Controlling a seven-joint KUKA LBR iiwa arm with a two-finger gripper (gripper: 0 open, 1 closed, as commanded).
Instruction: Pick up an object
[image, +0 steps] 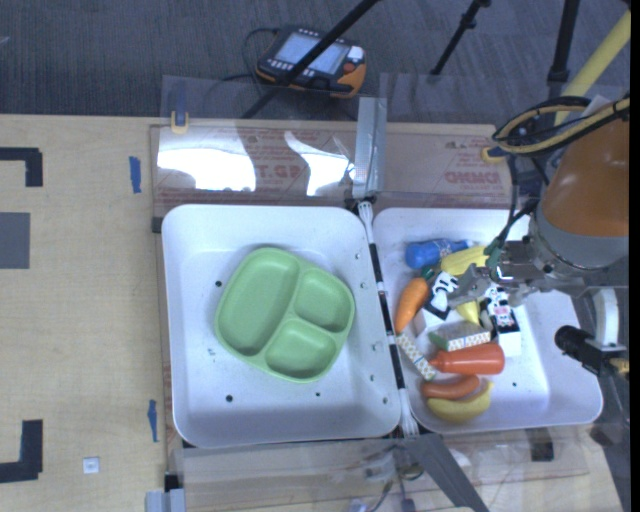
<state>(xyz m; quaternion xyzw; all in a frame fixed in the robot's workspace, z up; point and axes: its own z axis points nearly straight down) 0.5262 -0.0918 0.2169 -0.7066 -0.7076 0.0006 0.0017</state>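
My fingers (492, 278) hung over the right bin (575, 395), toward its far edge, above the toy pile; how wide they stood, I couldn't tell. Nearest lay the yellow toy (462, 261), just left; the orange carrot (410, 303) slanted farther left, by the divider.

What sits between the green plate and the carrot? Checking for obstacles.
The camera view shows bare bin floor beside the green plate, then the two bins' adjoining rims, then the carrot.
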